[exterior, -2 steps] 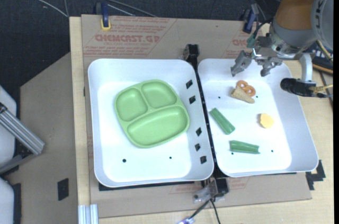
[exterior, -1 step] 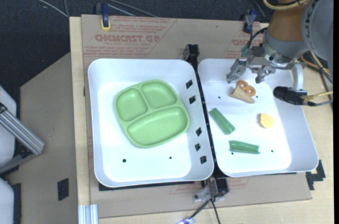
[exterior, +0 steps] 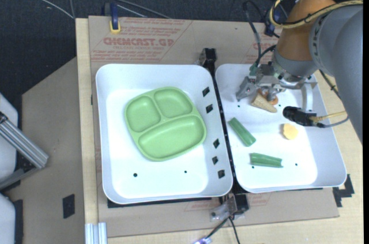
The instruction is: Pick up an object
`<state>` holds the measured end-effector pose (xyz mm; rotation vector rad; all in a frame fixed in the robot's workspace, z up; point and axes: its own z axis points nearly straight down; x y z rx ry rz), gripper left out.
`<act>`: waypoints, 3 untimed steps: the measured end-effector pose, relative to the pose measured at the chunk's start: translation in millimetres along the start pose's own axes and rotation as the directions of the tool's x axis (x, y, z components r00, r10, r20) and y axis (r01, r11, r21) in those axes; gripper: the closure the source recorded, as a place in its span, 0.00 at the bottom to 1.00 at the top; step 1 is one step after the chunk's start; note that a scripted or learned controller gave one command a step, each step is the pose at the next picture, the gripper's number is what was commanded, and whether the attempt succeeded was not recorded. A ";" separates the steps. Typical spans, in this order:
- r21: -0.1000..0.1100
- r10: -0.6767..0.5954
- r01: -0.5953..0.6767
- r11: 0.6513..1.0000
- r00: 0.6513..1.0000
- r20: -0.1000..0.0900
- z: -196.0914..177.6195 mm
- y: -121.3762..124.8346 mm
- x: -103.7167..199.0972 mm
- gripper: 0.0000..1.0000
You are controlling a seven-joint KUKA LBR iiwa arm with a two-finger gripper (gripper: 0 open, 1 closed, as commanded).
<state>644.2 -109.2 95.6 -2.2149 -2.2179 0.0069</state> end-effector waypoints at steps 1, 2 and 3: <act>-0.009 0.000 0.000 1.000 1.000 0.001 -16.0 2.4 -0.2 1.00; -0.013 0.001 -0.001 1.000 1.000 0.002 -64.6 -5.0 2.6 1.00; -0.015 0.002 -0.002 1.000 1.000 0.003 -114.3 -11.7 -1.5 1.00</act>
